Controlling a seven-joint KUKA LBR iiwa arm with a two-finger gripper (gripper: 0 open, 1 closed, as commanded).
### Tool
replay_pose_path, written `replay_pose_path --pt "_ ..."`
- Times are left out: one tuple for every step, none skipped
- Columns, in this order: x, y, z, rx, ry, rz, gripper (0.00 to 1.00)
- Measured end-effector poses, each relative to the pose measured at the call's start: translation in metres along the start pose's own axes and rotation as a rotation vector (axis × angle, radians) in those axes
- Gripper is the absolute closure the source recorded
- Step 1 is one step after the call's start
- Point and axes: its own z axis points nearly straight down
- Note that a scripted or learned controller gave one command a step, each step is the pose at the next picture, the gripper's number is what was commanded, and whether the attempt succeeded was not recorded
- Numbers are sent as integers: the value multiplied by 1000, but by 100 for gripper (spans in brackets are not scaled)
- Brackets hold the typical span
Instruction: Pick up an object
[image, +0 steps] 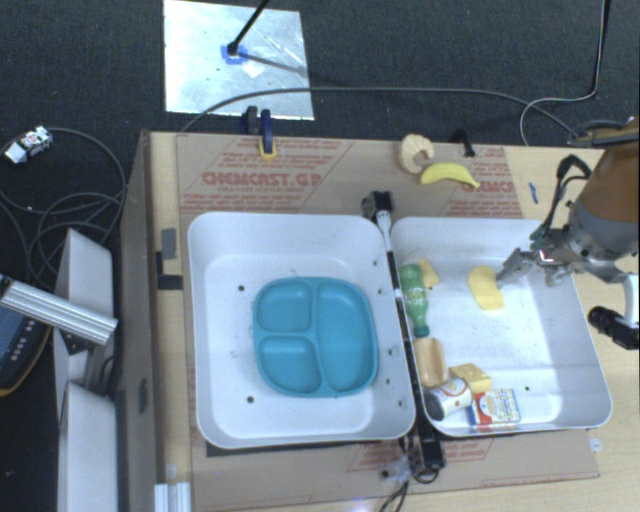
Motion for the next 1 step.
replay_pose_path --pt "45 47 16 1 2 -3 0"
